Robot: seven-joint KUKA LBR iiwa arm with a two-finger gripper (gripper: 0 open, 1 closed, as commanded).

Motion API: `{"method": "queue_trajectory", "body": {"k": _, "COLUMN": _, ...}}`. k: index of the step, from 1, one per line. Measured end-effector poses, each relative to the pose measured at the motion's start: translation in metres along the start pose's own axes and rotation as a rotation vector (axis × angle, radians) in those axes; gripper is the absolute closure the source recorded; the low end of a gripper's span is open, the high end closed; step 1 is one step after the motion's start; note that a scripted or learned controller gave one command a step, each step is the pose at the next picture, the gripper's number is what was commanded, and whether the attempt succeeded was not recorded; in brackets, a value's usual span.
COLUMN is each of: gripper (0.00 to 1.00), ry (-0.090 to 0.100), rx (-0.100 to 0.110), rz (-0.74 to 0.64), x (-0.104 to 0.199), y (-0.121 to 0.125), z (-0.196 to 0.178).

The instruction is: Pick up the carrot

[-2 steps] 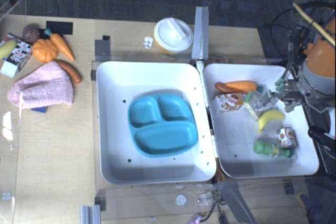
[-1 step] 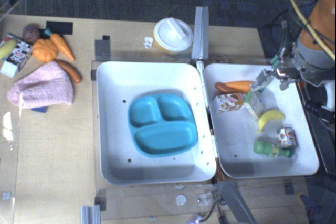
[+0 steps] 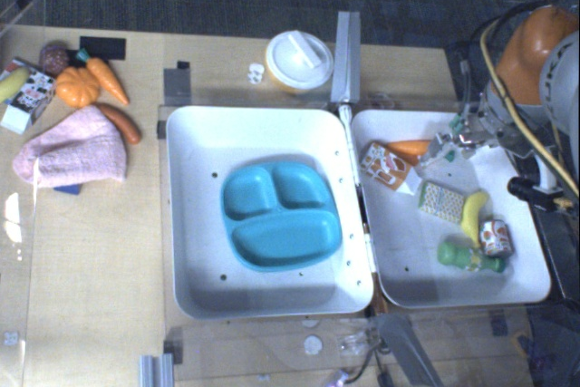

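Gripper (image 3: 450, 140) opening: can't tell, the tip is a tangle of metal and glare at this slant. It sits low at the back of the right bin (image 3: 535, 290), just beside the carrot's right end, possibly touching. Nothing reads as clearly clamped, so I'm not calling it a hold.

Scene, big to small:
- arm (image 3: 544, 59) comes in from the right, orange band over the bin's far corner
- left bin (image 3: 181, 195) holds a blue divided tray (image 3: 281, 213)
- pink cloth (image 3: 72, 154) is out on the bench, far left, well apart from both bins
- white lidded bowl (image 3: 299, 59) stands behind the bins
- right bin clutter: snack packet (image 3: 385, 166), green patterned sachet (image 3: 442, 202), banana (image 3: 473, 215), small can (image 3: 495, 237), green toy (image 3: 467, 256)
- carrot (image 3: 410, 147) lies roughly flat along the back of the right bin, touching or just above the snack packet

Second carrot-like toy (image 3: 109, 79) lies on the bench far left. Out of reach, so I'm treating the binned one as the target.

Handling, my read: probably a light, rigid plastic toy, smooth and tapered, so it will squirt out of a tip grasp. Take it across the thick middle, jaws square to its long axis. Watch the packet edge underneath.
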State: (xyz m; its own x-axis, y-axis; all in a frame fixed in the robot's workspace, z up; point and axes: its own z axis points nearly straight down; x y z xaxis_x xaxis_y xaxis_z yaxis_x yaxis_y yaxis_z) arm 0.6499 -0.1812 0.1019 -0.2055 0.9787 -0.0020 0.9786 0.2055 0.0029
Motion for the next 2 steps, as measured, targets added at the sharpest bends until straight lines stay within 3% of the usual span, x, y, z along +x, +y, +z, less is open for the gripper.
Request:
{"method": "queue_trajectory", "body": {"k": 1, "gripper": 0.00, "ry": -0.006, "rx": 0.003, "rz": -0.340, "x": 0.028, "y": 0.019, "z": 0.008}}
{"method": "queue_trajectory", "body": {"k": 2, "gripper": 1.00, "ry": -0.008, "rx": -0.007, "rz": -0.345, "x": 0.031, "y": 0.023, "z": -0.004}}
